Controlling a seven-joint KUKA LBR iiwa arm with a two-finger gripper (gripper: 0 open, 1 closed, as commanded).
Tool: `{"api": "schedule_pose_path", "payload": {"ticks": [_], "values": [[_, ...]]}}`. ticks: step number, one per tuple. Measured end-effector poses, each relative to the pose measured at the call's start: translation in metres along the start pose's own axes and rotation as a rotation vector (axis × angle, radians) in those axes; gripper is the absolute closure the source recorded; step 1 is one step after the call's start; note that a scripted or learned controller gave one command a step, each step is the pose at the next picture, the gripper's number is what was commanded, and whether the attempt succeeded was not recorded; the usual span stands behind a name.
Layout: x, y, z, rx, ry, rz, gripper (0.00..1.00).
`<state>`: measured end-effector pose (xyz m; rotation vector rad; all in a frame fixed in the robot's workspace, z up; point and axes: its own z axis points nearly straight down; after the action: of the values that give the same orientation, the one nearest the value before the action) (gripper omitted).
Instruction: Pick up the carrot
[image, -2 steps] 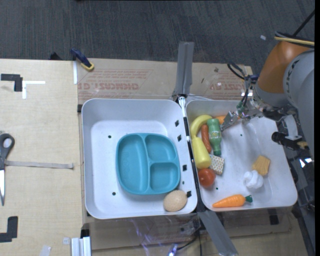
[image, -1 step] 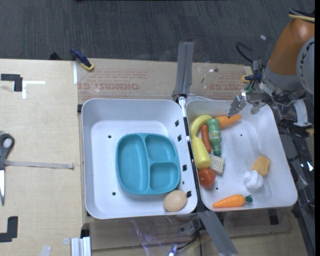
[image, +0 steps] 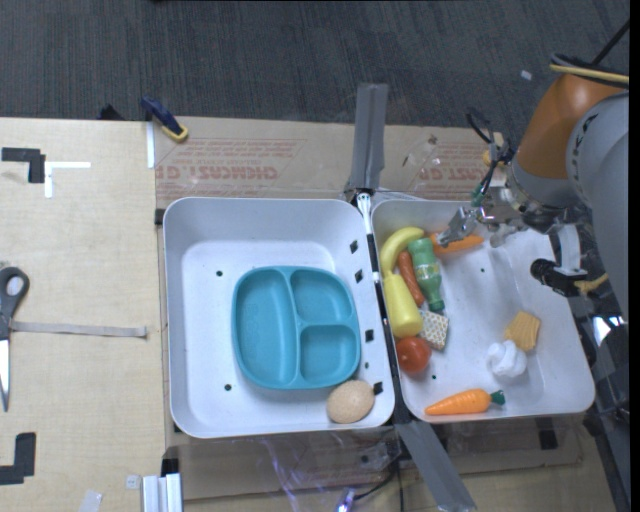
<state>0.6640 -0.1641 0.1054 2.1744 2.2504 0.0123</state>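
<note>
Hand (image: 468, 232): pinching an orange piece (image: 462, 241) well behind the carrot (image: 460, 403); risking lifting the wrong item.

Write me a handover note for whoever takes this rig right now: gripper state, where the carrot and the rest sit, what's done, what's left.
Gripper: at the far end of the right bin, shut on a small orange piece; I cannot tell what that piece is.
Carrot: lying flat at the right bin's near edge, green end to the right, untouched.
Also in the right bin: banana, green bottle, tomato, cracker.
Left bin: blue divided plate, egg.
Done: nothing on the near carrot.
Left: probably release, move to the near edge, grasp and lift the carrot.
</note>
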Motion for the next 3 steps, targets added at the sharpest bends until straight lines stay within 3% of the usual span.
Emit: {"api": "schedule_pose_path", "payload": {"ticks": [1,2,3], "values": [[-0.049,-0.003,-0.011,0.008,0.003,0.297,0.0],[-0.019,-0.001,0.002,-0.005,-0.003,0.373,0.0],[0.046,-0.014,0.012,0.015,-0.001,0.531,0.0]]}}
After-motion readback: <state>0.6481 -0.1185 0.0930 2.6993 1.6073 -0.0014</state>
